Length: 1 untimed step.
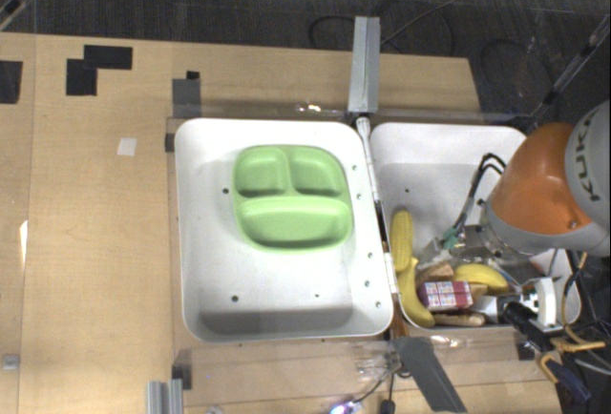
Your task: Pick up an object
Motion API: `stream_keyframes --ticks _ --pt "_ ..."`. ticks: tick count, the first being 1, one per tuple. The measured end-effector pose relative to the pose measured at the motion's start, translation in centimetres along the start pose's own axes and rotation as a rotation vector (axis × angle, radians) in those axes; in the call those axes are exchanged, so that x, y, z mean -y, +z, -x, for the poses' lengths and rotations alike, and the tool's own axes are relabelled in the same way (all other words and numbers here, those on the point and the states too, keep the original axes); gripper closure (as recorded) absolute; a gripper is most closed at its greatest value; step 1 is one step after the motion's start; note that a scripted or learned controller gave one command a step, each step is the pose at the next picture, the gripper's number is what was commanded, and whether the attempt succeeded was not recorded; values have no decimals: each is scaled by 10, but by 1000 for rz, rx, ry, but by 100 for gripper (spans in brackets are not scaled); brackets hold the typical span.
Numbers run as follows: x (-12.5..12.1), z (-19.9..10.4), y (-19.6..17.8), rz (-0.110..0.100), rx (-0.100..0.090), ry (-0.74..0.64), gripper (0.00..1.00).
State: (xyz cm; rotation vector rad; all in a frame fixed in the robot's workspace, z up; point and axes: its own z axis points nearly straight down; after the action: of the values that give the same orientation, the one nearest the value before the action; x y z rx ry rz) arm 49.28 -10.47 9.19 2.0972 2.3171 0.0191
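The gripper (458, 255) is low in the right bin (420, 150), among a banana (405, 259) and a small box (445, 294); its state I cannot tell. Crowded objects may slip away.

Smooth white plastic bins (205, 212); a matt green plastic tray (291, 196); a pale wood desk (86, 240); a glossy orange band (544, 188).

claw hidden under arm (549, 188), right bin (420, 150) partly covered
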Motion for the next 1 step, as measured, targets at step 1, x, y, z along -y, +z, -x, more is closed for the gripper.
stream_keyframes --ticks 1 --pt "3 31 0 -1 -3 9 0"
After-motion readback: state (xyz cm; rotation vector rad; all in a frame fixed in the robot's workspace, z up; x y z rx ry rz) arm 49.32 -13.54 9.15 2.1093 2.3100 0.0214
